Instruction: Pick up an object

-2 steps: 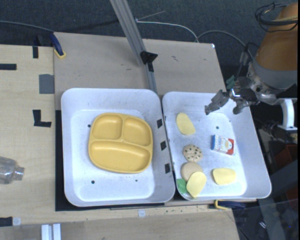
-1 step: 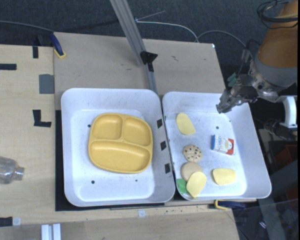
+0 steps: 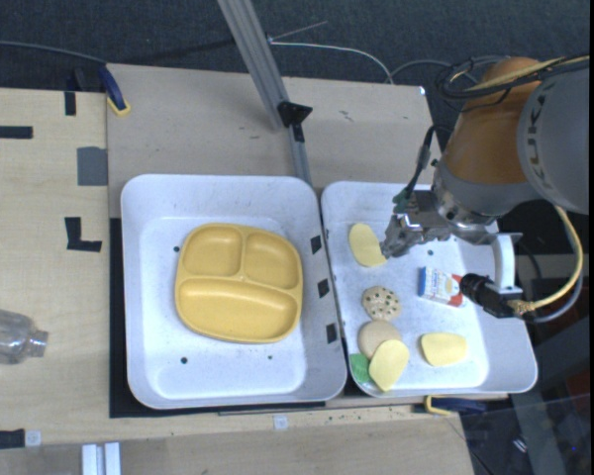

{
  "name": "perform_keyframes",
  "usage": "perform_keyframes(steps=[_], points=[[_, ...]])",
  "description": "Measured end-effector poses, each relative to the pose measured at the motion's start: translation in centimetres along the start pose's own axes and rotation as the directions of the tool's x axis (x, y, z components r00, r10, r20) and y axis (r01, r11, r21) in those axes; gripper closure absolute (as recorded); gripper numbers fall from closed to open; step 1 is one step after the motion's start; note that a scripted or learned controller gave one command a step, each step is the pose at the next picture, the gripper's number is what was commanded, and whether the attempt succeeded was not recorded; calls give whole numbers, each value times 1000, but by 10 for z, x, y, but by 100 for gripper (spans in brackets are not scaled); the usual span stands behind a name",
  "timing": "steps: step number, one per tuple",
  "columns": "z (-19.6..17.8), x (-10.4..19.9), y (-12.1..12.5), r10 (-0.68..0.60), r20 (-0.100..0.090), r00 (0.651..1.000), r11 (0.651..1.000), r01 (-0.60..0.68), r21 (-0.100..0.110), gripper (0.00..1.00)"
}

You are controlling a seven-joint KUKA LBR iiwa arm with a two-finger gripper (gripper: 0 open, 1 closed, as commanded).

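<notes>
In the right bin [image 3: 505,364] lie several small items. A yellow piece [image 3: 365,245] is at the upper left, a speckled cookie [image 3: 380,303] below it, then a beige round [image 3: 374,335] and a yellow-green piece [image 3: 389,363] partly over it. Another yellow piece [image 3: 443,348] lies near the front, and a small white carton with red and blue print [image 3: 440,285] sits in the middle. My gripper [image 3: 401,234] hangs low over the bin's upper part, just right of the upper yellow piece. I see nothing held in it.
The left bin [image 3: 148,265] holds a yellow divided plate [image 3: 240,281]. A green scrap [image 3: 359,369] lies at the right bin's front left corner. A metal pole [image 3: 257,47] slants in from the top. A clear bottle [image 3: 5,330] lies on the bench at far left.
</notes>
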State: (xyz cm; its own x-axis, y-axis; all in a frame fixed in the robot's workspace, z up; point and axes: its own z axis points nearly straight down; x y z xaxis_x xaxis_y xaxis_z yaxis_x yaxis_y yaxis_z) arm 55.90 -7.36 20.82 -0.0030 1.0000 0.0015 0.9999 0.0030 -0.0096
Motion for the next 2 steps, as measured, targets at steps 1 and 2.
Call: perform_keyframes(steps=[1,2], points=[[-32,77,107,-5,0,1000,1000,5,-15,100],[23,93,83,1,3,1000,1000,-1,-2,100]])
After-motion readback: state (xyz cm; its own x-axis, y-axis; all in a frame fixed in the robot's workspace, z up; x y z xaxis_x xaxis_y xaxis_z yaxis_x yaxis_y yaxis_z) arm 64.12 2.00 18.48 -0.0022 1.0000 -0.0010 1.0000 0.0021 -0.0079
